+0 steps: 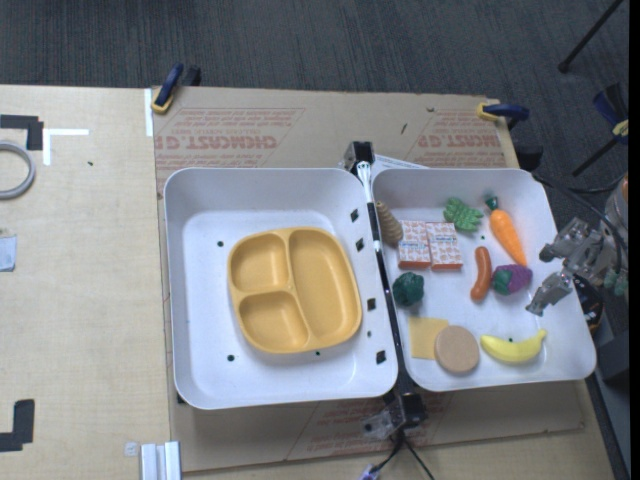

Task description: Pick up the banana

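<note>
The yellow banana (513,347) lies near the front right corner of the right bin (570,363), next to a tan round disc (456,349). My gripper (552,272) hovers over the right rim of that bin, up and to the right of the banana. Its two grey fingers are spread apart, open, with nothing between them. The banana is in full view and nothing touches it.
The right bin also holds a carrot (507,235), a purple eggplant (511,279), a sausage (481,272), green leaves (463,214), broccoli (407,289), two red boxes (430,245), and a cheese slice (428,336). A yellow divided plate (294,290) sits in the left bin (190,268).
</note>
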